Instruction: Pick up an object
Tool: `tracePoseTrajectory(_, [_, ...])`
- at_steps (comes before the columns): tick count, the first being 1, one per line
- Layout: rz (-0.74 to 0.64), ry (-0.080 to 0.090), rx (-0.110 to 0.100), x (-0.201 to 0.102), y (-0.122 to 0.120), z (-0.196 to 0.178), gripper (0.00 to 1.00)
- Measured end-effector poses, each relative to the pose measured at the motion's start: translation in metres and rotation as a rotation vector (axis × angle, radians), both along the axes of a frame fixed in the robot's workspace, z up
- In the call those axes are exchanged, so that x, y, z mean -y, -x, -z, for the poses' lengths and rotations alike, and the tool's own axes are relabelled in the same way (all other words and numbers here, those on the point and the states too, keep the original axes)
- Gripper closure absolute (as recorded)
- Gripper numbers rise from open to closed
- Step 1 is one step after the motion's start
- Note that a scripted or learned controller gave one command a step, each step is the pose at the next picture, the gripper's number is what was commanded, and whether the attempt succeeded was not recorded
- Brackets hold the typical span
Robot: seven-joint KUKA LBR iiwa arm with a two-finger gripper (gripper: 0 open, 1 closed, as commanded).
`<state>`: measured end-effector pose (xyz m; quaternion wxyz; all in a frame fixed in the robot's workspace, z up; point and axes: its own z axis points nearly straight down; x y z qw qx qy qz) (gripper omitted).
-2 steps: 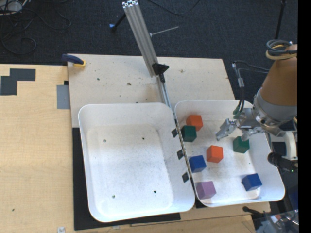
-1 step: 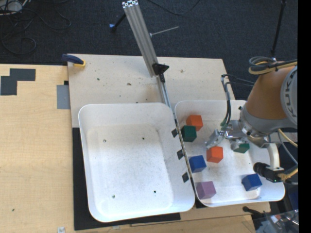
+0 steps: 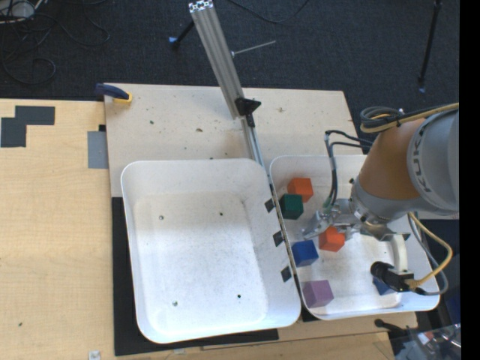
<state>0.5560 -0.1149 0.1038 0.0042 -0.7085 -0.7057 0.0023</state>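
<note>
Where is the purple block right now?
The purple block lies in the right bin, near its front left corner, just below the blue block.

Both white bins (image 3: 150,201) look like smooth plastic with a faint sheen. The desk (image 3: 52,223) shows pale, matt wood grain, speckled with dark marks on its upper panel. A ribbed metal rail (image 3: 219,55) gleams dully. The arm (image 3: 390,167) wears a glossy orange band, and dark carpet (image 3: 315,21) looks rough.
</note>
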Motion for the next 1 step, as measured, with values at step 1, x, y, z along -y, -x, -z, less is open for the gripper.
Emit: tracePoseTrajectory(1, [0.010, 0.001, 0.003, 0.0027, -0.0001, -0.0127, 1.00])
